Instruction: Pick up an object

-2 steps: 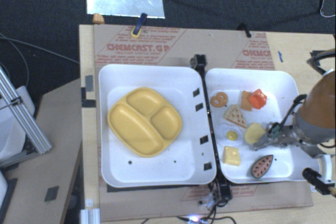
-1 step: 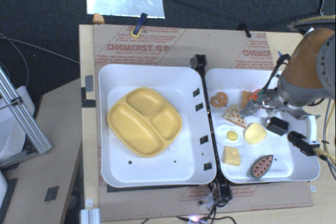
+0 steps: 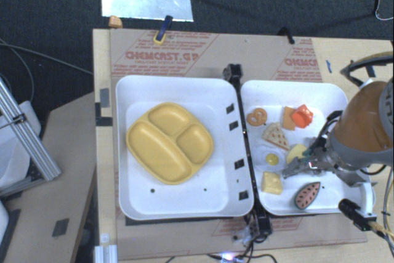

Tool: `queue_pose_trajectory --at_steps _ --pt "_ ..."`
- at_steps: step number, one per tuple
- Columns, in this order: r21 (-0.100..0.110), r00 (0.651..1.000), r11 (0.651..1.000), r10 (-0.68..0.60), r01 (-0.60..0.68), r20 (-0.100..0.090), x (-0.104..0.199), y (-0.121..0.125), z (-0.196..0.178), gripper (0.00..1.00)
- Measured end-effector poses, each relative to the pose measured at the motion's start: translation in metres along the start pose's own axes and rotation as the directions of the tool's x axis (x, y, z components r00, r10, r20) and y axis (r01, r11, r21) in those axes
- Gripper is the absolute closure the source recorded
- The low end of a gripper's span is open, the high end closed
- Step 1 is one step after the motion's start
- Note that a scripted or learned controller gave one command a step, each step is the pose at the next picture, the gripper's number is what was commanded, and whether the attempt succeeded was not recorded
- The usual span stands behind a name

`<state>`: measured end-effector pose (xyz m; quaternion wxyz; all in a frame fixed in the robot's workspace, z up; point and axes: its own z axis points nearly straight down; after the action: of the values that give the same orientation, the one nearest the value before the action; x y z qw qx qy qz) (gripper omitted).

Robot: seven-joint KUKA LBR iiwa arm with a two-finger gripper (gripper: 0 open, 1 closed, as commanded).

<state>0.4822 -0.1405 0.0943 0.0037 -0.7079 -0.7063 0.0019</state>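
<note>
The right bin (image 3: pixel 335 92) holds several toy foods: a pretzel (image 3: pixel 257 116), an orange and red piece (image 3: pixel 298 116), a sandwich wedge (image 3: pixel 276 137), a small yellow disc (image 3: pixel 271 159), a pale yellow lump (image 3: pixel 298 151), a cheese cube (image 3: pixel 271 182) and a reddish-brown oval (image 3: pixel 306 194). My gripper (image 3: pixel 294 167) reaches in from the right and sits low in this bin. Its tip lies just below the yellow lump, above and right of the cheese cube. Nothing is visibly held in it.
The left bin (image 3: pixel 132 194) carries a yellow compartment plate (image 3: pixel 170 142). A black hinge strip (image 3: pixel 242 138) divides the bins. The orange wrist band (image 3: pixel 369 117) and arm cover the right bin's right side. Cardboard (image 3: pixel 203 52) lies under both bins.
</note>
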Motion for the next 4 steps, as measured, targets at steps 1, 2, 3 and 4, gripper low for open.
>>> queue_pose_trajectory --at_steps 1,2,3,4 --pt "-0.010 1.000 1.000 0.002 -0.002 0.006 -0.070 0.004 0.010 0.00" --pt "-0.012 1.000 1.000 -0.003 0.003 0.004 -0.066 0.006 -0.001 1.00" --pt "-0.012 1.000 1.000 -0.002 0.002 0.003 -0.066 0.006 -0.001 0.00" --pt "-0.014 1.000 1.000 -0.006 0.006 0.006 -0.066 0.005 -0.074 0.00"
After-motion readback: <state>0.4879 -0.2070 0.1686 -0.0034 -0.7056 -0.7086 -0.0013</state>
